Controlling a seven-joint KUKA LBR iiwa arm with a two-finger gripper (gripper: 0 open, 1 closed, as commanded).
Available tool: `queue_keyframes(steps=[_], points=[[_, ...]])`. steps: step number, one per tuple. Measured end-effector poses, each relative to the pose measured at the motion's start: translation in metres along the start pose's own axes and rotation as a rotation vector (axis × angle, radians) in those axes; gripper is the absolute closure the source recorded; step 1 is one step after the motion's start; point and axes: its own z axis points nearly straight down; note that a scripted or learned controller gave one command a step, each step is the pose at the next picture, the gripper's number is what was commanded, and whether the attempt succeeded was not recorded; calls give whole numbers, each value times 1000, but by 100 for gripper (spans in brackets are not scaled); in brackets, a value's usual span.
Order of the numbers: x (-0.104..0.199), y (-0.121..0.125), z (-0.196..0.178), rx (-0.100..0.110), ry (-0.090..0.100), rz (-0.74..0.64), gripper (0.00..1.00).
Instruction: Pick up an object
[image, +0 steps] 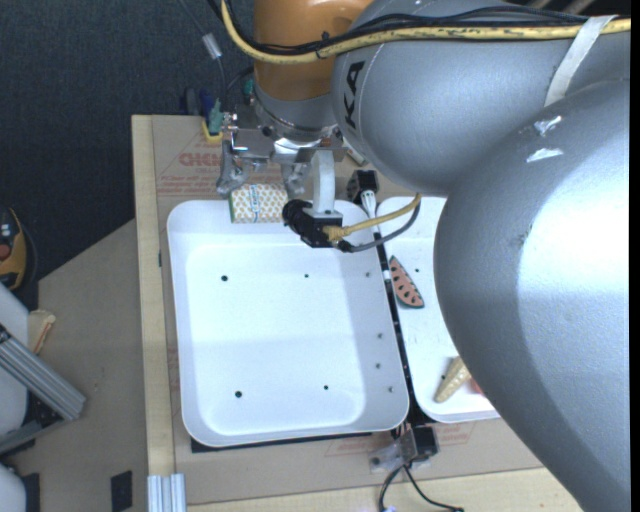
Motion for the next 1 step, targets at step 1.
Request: queue_keyframes(steps=[1], points=[[2,-22,-53,-4,-3,9,100]])
